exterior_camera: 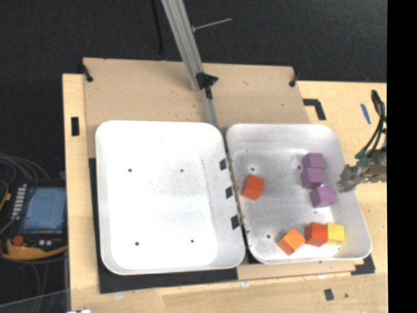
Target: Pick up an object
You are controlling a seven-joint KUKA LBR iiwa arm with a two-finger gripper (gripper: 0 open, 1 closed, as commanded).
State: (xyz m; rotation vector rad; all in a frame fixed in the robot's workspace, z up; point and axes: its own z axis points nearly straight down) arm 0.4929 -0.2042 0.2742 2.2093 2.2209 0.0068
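The right bin (273, 139) holds several small blocks. An orange cube (253, 187) lies near its left wall. Two purple blocks (314, 167) sit stacked or touching at the upper right, with another purple block (323, 195) just below them. Along the front edge lie an orange block (292, 240), a red block (316, 234) and a yellow block (335, 233), close together. My gripper (348, 178) shows at the bin's right rim, just right of the lower purple block; it is small and blurred there.
The left bin (163, 194) is white with a few dark dots. A grey metal pole (186, 41) slants from the top down to the gap between the bins. A blue-screened device (42, 210) with cables sits at the far left, off the bench.
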